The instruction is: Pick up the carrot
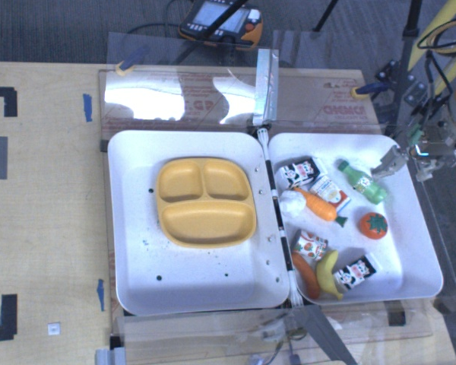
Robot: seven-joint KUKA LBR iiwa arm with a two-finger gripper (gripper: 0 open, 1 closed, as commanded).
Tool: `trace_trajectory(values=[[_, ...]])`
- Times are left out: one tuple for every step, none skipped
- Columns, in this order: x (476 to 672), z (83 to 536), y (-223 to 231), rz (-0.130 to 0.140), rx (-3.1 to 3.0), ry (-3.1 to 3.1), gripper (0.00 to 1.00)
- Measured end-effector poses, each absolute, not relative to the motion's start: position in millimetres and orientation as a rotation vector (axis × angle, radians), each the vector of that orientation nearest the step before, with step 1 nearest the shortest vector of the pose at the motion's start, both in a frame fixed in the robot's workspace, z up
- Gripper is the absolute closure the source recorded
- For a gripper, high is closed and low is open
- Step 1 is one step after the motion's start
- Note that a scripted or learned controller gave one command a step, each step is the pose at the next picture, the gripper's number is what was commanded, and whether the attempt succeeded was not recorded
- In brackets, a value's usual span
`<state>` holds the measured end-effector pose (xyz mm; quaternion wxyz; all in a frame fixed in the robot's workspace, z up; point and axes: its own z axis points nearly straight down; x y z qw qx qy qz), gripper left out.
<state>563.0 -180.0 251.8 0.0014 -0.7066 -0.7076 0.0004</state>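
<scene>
The carrot [322,206] is orange with a small green end. It lies slantwise in the middle of the right bin [422,242], resting on a white wrapper and a small carton. My gripper [387,165] hovers over the bin's upper right part, just right of the green bottle [361,181] and well up and right of the carrot. The arm behind it comes in from the right edge.
Around the carrot lie two black-and-white cartons [298,172] [355,273], a tomato [373,226], a strawberry carton [311,245], a banana [328,272] and another orange piece [305,277]. The left bin [129,226] holds a yellow divided plate [205,201].
</scene>
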Motion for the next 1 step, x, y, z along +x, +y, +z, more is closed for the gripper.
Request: trace_trajectory(values=[[585.5,125.2,-135.9,0.0,-2.08,-2.353,0.0]])
